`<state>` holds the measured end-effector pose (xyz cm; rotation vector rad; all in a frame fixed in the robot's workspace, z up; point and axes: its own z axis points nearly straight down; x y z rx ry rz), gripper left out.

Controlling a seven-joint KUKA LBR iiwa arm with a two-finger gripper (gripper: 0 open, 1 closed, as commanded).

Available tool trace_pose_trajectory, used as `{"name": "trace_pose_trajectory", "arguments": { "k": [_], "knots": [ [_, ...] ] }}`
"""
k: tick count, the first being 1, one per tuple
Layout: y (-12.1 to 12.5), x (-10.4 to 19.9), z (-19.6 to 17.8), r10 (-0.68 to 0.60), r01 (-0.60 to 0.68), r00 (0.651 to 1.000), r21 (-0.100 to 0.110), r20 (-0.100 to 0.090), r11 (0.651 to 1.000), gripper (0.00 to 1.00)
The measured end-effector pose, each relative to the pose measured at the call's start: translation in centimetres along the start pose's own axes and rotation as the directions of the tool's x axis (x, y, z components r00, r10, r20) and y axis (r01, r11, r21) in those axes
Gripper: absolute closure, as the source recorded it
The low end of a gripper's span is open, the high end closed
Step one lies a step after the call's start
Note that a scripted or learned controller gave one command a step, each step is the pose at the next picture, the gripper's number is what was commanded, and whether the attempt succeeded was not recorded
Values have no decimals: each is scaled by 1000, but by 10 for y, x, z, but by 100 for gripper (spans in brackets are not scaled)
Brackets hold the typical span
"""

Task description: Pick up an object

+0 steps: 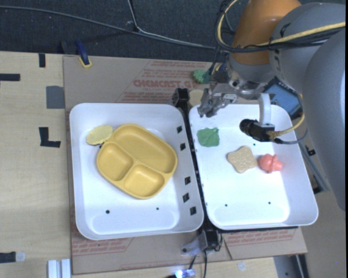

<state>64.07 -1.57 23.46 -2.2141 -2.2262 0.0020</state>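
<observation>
Right white bin [290, 207] holds flat green piece [208, 136].

Bench [23, 172]: cardboard sheet [145, 80] under two white bins [84, 213].

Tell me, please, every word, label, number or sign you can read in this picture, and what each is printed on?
Red print on the cardboard sheet under the white bins: too blurred and too far covered by the bins to read with confidence.
Red print on the cardboard's front edge, below the left bin: too small to read.
The yellow tray, the bins and the arm carry no readable text.
</observation>
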Motion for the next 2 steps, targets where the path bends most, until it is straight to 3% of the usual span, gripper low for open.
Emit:
{"name": "trace_pose_trajectory", "arguments": {
  "k": [2],
  "knots": [
    [2, 106, 2, -2, 2, 1000, -1, -1, 1000, 100]
  ]
}}
